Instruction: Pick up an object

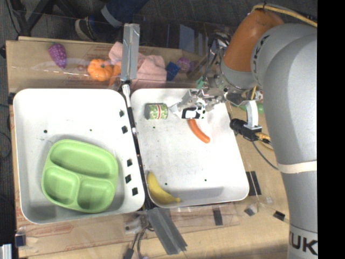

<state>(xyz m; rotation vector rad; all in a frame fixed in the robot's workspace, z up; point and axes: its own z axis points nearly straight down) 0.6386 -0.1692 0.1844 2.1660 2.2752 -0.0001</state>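
Observation:
My gripper (195,102) hangs low over the far edge of the right bin (226,166). Right under it lies a small black-and-white object (190,113), and I cannot tell whether the two touch. An orange carrot (199,131) lies just in front of that object, pointing down to the right. A green can (156,111) rests on its side to the left of the gripper. A yellow banana (160,190) lies in the near left corner of the right bin.
The left bin (32,112) holds a green divided plate (81,176). Behind the bins lie a purple toy (57,54), an orange pumpkin (99,69), pink cloth (145,66) and a blue piece (173,69). A grey post (129,53) stands at the divider.

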